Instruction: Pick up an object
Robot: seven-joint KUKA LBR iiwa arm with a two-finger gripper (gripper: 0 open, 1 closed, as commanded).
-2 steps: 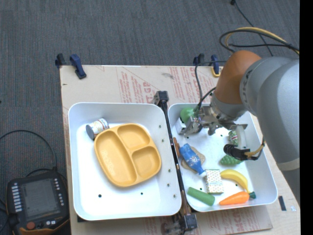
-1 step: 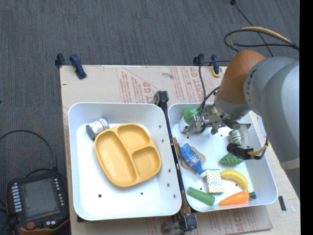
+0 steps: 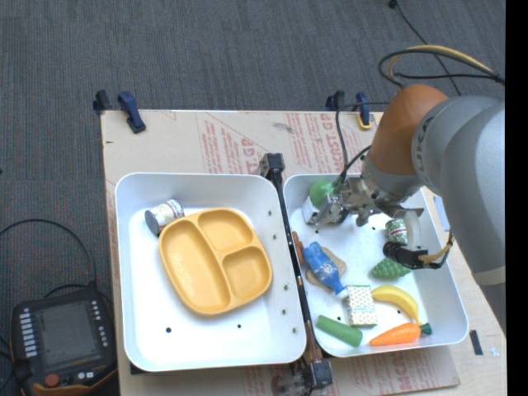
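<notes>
Grey carpet surrounds a cardboard-topped bench carrying two white bins; arm reaches in over the right bin.

Gripper sits low at the right bin's upper-left corner, beside a green round object; whether it is released or clenched cannot be told, and nothing is visibly grasped. Step judged: approach, pick not yet made. Next move calls for closing squarely on one item, then lifting clear. Right bin also holds a blue bottle, banana, carrot, green cylinder, patterned block and a small can. Left bin holds a yellow divided plate with a small jar touching its upper-left edge.
</notes>
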